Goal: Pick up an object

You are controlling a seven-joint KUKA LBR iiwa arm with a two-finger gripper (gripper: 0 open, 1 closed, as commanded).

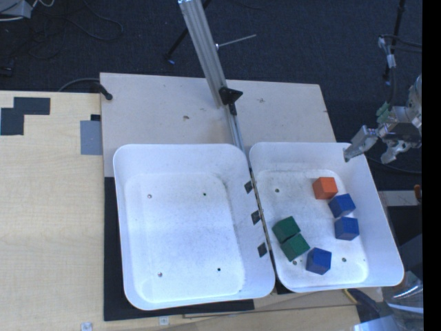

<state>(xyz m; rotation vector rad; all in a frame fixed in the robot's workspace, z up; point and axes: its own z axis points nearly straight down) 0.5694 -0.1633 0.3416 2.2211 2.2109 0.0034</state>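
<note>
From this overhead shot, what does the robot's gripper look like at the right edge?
The gripper is a pale grey metal assembly with darker joints, ending in slim, blade-like grey fingers that point toward the right-hand bin. The picture is too coarse to make out any markings or cables on it, and little of the arm behind it can be seen.

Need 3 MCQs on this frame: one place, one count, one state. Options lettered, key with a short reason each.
1. Which bin holds the blocks?
A. left bin
B. right bin
C. both

2. How many blue blocks are there?
A. one
B. two
C. three

3. How do the two green blocks lie?
A. touching, side by side
B. stacked
C. in separate bins

Key:
1 B: orange block and all others lie in the right bin.
2 C: blue blocks at and.
3 A: green blocks and abut on the bin floor.

The gripper sits at the right bin's upper right rim, away from the blocks.
</note>
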